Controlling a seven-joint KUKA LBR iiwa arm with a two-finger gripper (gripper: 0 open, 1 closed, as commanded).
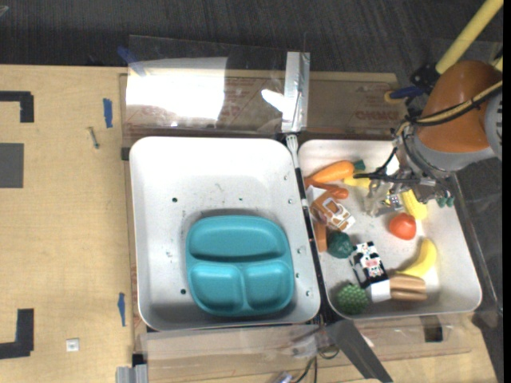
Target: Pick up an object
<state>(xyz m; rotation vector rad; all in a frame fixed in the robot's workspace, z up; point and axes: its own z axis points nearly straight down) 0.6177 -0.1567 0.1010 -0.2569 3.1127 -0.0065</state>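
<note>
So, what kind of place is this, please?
Probably a robotics lab bench for pick tests. Two white bins sit side by side; the right bin holds toy food, the left a teal tray. The robot arm reaches over the toys.

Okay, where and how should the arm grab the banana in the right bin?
Take the banana across the middle of its curve, coming straight down from above. It lies flat near the bin's right wall, with the hot dog touching its lower end, so the upper middle stretch probably leaves the most room for the end effector.
</note>
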